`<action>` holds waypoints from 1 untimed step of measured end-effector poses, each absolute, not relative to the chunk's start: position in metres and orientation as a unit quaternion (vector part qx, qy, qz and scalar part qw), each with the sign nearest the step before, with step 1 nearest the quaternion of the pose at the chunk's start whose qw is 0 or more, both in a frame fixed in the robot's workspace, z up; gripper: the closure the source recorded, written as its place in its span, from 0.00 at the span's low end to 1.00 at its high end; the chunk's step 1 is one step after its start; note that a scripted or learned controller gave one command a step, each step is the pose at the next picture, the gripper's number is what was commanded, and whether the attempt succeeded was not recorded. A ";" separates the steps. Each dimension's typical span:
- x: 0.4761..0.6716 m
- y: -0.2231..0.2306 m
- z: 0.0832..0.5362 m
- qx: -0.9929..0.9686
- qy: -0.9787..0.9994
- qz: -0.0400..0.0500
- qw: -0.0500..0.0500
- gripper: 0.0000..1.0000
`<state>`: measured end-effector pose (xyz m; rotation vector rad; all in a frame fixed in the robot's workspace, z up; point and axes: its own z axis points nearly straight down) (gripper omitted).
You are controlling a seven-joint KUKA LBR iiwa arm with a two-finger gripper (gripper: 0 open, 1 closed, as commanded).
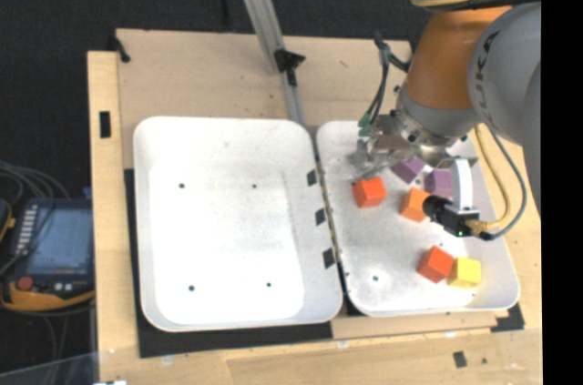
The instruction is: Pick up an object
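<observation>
My gripper hangs over the upper left part of the right bin, just above an orange-red cube. To the cube's right lie an orange block and two purple blocks, partly hidden by the wrist. Near the bin's front right corner a red-orange cube sits against a yellow cube. Nothing shows in the gripper's grasp.
The left bin lies beside the right one, joined by black clips. A slanted metal pole rises from the bench behind the bins. A black cable and connector trail from the wrist over the right bin.
</observation>
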<state>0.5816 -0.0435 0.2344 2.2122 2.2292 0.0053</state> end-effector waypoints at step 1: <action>0.596 0.006 0.226 0.705 0.709 0.001 0.000 1.00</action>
